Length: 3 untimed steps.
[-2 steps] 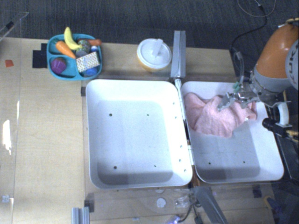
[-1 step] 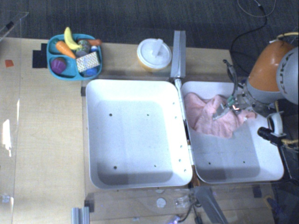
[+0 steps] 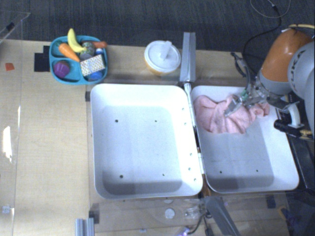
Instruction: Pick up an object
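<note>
At the far end of the right bin [image 3: 275, 176], I see the pink cloth [image 3: 224, 116], which lies crumpled against the wall next to the divider and spreads toward the arm side. My gripper [image 3: 239, 103] is down on the upper right part of this cloth, and I cannot tell how its jaws stand, because the metal parts mix with the folds of the fabric. Behind the gripper the grey arm [image 3: 301, 75] comes in from the right with its orange band [image 3: 285, 48], and a black cable [image 3: 268, 6] makes a loop above it over the dark floor. The near half of the right bin shows its bare white bottom with some small dark holes. Just beside it, the left bin [image 3: 142, 141] has the same white bottom and the same small holes. A grey metal bar [image 3: 187, 58] stands at the far end of the seam between the two bins. Both bins rest on a pale wooden bench [image 3: 44, 146], and beyond the bench I see dark grey carpet [image 3: 138, 6]. On the bench, behind the left bin, stands a white round lidded container [image 3: 162, 57] with a yellow rim below. Further to the left is a blue tray [image 3: 74, 75] with compartments, holding a toy banana [image 3: 74, 41], a toy carrot [image 3: 69, 51], a purple piece [image 3: 61, 69] and a speckled block [image 3: 93, 64].
</note>
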Motion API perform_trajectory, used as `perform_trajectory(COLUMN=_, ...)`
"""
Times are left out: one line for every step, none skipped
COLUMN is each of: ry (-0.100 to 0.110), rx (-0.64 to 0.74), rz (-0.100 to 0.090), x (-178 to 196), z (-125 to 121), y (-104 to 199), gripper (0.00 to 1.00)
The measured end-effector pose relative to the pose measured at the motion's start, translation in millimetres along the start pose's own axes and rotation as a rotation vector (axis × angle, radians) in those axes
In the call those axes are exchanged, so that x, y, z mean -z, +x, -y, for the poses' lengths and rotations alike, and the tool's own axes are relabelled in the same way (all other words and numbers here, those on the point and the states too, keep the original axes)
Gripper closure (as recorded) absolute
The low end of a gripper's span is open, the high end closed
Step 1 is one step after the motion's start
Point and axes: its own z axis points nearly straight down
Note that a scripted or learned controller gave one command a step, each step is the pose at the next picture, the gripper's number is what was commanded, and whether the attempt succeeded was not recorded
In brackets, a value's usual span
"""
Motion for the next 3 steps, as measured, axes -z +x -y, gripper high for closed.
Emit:
perform_trajectory(ry=0.017, rx=0.036, rz=-0.024, x=0, z=-1, y=-23, gripper=0.00)
perform_trajectory(ry=0.003, rx=0.040, rz=-0.002, x=14, z=-3, y=-27, gripper=1.00)
perform_trajectory(ry=-0.007, rx=0.226, rz=0.005, x=93, z=-19, y=22, gripper=1.00)
